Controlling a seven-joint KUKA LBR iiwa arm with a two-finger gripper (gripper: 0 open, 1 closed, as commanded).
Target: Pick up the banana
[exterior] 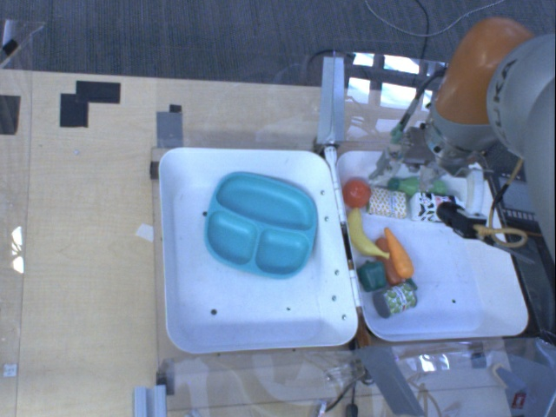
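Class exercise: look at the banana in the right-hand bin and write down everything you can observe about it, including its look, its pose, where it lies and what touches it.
The banana is small, yellow and smooth, toy-like, with a gentle curve. It lies flat on the floor of the right bin, close to that bin's left wall, running from an upper end just under the red tomato down to a tip beside the carrot. Its lower end appears to touch the carrot. The gripper is above and to its right, apart from it.
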